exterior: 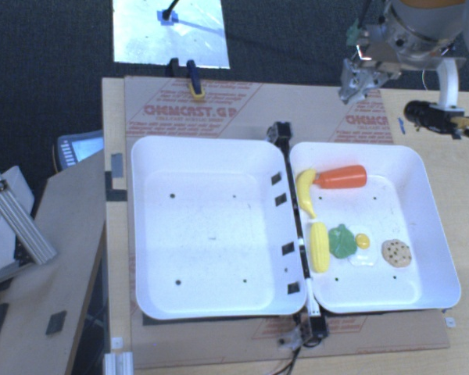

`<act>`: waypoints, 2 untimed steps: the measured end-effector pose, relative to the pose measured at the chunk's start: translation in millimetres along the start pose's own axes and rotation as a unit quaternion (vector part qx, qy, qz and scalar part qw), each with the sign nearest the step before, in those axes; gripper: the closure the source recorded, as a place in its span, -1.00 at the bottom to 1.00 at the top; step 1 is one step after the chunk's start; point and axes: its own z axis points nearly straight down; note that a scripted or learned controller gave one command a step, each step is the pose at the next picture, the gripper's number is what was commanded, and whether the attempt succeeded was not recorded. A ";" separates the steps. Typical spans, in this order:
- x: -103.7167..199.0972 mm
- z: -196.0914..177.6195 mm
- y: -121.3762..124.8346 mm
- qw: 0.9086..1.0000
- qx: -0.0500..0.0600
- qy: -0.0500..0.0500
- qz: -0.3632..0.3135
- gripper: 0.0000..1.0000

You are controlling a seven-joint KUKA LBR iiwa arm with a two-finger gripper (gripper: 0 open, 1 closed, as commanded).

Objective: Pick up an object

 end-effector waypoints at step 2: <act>155.0 -119.8 -25.5 1.000 -0.001 0.002 -0.002 1.00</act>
